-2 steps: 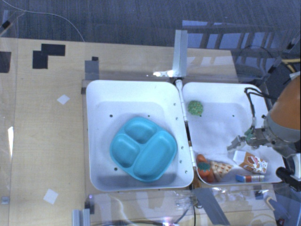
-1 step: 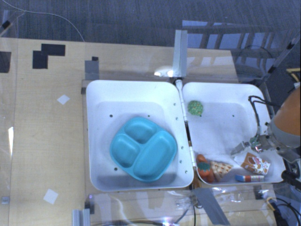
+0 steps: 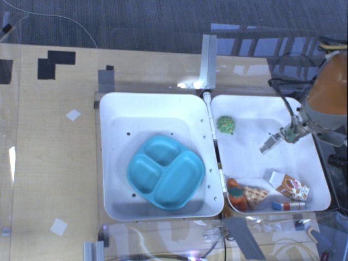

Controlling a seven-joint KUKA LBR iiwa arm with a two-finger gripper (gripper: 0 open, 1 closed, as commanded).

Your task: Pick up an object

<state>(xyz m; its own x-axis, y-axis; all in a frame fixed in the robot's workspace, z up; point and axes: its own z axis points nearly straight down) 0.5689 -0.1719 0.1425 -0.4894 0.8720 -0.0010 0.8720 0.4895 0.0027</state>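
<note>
— Objects for picking are all found in the right bin (image 3: pixel 304 145): a green knobbly ball (image 3: pixel 226 124) near its upper left corner, an orange-red toy (image 3: pixel 237 192) and a tan waffle-patterned piece (image 3: pixel 255 193) touching it at the lower left, a small printed carton (image 3: pixel 291 187) at the lower right, and a marker-like tube (image 3: pixel 289 205) just below that carton against the front wall

— And the left bin (image 3: pixel 114 145)?

— A blue divided plate (image 3: pixel 166 171) is seen lying flat in it, well apart from the arm; no target can be named for certain from the task line alone

— Where is the gripper (image 3: pixel 270 143) placed?

— It is seen over the bare middle of the right bin, reached in from the right below the orange band (image 3: pixel 329 88), its tip slanted toward the lower left. Nothing is seen between its fingers. Whether they are spread or closed cannot be told; the tip is too small and foreshortened

— Which step is judged to be in hand?

— The approach, it is judged: no object is touched and the grasp is not yet made

— What is called for next?

— A target must be settled on. The carton lies nearest, below and slightly right of the tip, and the ball is up to the left. Travel over the chosen object, alignment of the fingers across its narrower side, then a descent would be needed. The carton lies flat and low, so a shallow miss is a risk; the ball may roll if it is nudged
</note>
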